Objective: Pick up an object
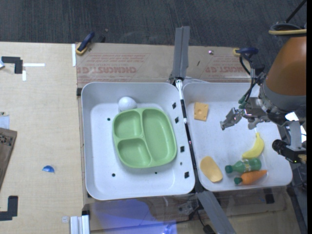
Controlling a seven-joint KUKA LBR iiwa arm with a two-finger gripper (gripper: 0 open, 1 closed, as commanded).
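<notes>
Camera view: jaws (228, 123) hover over the right bin (214, 94), apart and holding nothing, approach step. Banana (254, 147) lies nearby; next, line up above it and descend.

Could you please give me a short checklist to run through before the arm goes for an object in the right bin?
1. Gripper positioned over the right bin: ok.
2. Nothing seen held in the gripper: ok.
3. Finger opening wide enough for a grasp: cannot tell.
4. An isolated target available: ok, the cheese wedge lies apart from other items.
5. Banana, green bottle and carrot free to grasp singly: not ok, they crowd together.
6. Yellow oval piece away from the bin wall: not ok, it sits near the left wall.
</notes>
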